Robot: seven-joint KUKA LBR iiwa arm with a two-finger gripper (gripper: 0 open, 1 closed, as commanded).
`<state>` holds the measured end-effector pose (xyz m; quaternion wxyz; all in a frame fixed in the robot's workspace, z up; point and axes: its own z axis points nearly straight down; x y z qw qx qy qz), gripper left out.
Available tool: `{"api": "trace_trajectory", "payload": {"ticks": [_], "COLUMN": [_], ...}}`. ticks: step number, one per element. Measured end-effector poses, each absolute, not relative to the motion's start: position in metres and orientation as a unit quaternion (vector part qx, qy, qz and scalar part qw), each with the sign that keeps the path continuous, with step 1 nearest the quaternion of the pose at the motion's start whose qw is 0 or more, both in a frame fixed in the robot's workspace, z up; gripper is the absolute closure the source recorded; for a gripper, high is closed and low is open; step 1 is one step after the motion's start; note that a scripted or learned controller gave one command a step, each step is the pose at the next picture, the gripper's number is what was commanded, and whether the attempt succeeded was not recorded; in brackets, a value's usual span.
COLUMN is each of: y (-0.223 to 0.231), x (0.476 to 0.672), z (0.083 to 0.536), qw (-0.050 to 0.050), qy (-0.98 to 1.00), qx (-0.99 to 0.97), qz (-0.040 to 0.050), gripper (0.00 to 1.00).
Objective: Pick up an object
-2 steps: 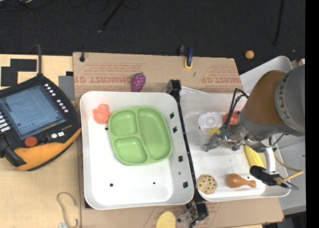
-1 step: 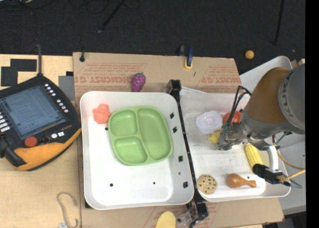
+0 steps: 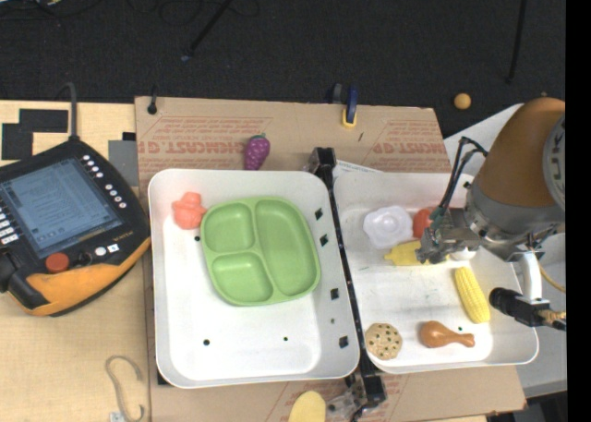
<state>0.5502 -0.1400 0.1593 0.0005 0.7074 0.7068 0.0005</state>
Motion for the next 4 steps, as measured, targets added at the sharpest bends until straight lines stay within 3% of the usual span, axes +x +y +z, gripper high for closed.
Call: {"api": "trace_trajectory", "payload": {"ticks": [2,4], "y": [-0.147,-0.078], "x": [0.552,0.625], "z": [0.229,0.216], "qw": [0.000,0.000], "qy": [0.707,0.708], "qx": [0.707,0.706], "qz": [0.0004,0.0006], "gripper": [1.00,1.00]}}
